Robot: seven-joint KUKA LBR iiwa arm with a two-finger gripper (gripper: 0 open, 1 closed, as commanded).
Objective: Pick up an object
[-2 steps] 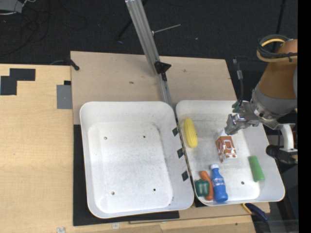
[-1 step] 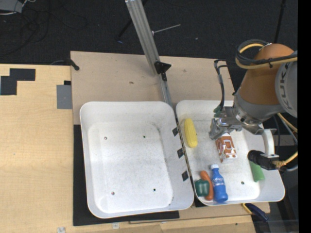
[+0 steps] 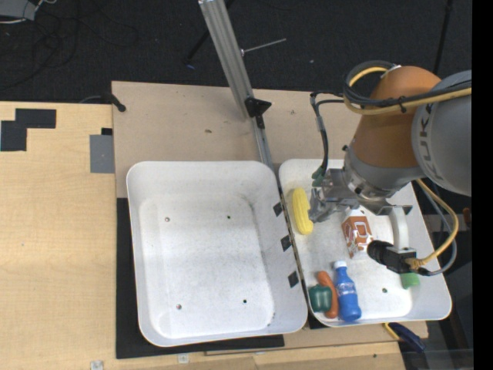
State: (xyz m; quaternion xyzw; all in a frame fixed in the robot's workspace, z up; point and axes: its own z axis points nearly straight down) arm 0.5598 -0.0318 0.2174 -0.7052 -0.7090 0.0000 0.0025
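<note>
- Dark floor (image 3: 115, 37) with loose cables takes the upper part of the frame, and a pale wooden table (image 3: 54, 245) lies at the left.
- On the brown bench (image 3: 185, 118) two shallow white bins stand side by side: the left bin (image 3: 142, 187) in the middle of the frame and the right bin (image 3: 435, 307) at the lower right.
- An aluminium bar (image 3: 229, 56) slants from the top centre down to the place between the two bins.
- From the right the arm (image 3: 389, 126), with its orange band, reaches over the right bin.
- Its gripper (image 3: 322, 200) is low over the upper left part of that bin. If it is spread or pressed together, I cannot tell, and I see nothing held in it.
- Just beside the gripper, on its left, a yellow corn cob (image 3: 300, 211) lies along the left wall of the right bin.
- An orange and white carton (image 3: 357, 233) lies in the middle of this bin, below the wrist.
- At the lower left of the same bin a blue bottle (image 3: 347, 291), an orange toy (image 3: 330, 295) and a green toy (image 3: 319, 297) lie close together.
</note>
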